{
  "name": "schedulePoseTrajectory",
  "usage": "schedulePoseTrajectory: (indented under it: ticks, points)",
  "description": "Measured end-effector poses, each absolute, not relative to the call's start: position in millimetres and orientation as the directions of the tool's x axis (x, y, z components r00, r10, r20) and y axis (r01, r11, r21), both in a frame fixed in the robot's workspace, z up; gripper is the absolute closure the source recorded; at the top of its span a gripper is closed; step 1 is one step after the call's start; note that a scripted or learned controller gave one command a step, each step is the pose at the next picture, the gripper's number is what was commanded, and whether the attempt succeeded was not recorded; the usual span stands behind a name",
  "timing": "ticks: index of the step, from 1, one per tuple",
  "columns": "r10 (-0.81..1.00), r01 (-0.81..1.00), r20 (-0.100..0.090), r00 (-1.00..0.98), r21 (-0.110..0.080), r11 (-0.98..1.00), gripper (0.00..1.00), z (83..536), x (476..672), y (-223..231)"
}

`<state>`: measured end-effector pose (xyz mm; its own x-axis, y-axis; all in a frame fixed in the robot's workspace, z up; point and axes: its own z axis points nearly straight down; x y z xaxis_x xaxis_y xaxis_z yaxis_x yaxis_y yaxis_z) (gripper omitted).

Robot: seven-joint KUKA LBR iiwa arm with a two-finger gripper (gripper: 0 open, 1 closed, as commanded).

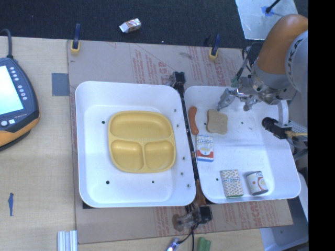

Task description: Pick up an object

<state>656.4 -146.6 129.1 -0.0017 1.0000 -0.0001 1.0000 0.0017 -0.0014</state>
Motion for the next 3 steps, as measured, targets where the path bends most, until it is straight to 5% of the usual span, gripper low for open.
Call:
schedulePoseTrajectory:
  ticks: [1,2,3]
  points:
    - [1.000,1.000,-0.001,-0.005,-0.005,0.005,0.00,91.2,582.3,-107.0]
    - [1.000,1.000,0.000,-0.003,-0.003,0.003,0.00,92.0,628.2,-100.0]
    - [1.000,1.000,-0.001,-0.005,-0.003,0.005,1.00,102.5,628.4,-101.1]
